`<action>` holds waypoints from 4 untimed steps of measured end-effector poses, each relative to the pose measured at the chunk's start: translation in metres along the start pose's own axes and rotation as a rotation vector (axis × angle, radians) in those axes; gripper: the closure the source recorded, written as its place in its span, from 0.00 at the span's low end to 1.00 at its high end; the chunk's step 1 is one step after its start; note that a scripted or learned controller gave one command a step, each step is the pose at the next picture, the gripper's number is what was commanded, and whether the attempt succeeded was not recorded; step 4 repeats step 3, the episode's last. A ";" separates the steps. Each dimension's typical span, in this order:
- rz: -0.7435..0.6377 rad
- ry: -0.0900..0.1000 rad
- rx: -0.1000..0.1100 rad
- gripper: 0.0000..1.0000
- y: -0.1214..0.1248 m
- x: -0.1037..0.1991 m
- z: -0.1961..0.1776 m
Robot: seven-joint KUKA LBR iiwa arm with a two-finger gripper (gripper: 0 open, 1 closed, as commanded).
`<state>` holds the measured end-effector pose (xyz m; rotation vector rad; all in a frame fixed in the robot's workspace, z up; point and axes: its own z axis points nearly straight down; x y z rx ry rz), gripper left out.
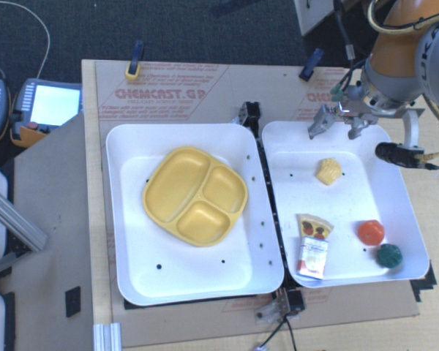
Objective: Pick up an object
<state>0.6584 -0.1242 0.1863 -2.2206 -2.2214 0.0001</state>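
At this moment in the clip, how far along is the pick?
Nothing looks picked yet. The hand sits high over the far edge of the right bin, its fingers spread with nothing between them. The pale yellow item, pizza slice toy, red ball and green ball all lie in that bin. Left to do: descend, close on one, lift.

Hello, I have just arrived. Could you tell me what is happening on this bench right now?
A robot arm is reaching in from the right. Its gripper is open and holds nothing, above the far edge of the right bin. In that bin lie a pale yellow object, a pizza-slice toy, a small packet, a red ball and a green ball. The left bin holds a yellow divided plate.
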 end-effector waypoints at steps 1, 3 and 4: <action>0.001 -0.001 0.004 0.00 0.002 -0.010 0.053; -0.001 -0.001 -0.002 1.00 0.003 -0.009 0.090; -0.001 -0.001 -0.002 1.00 0.003 -0.009 0.090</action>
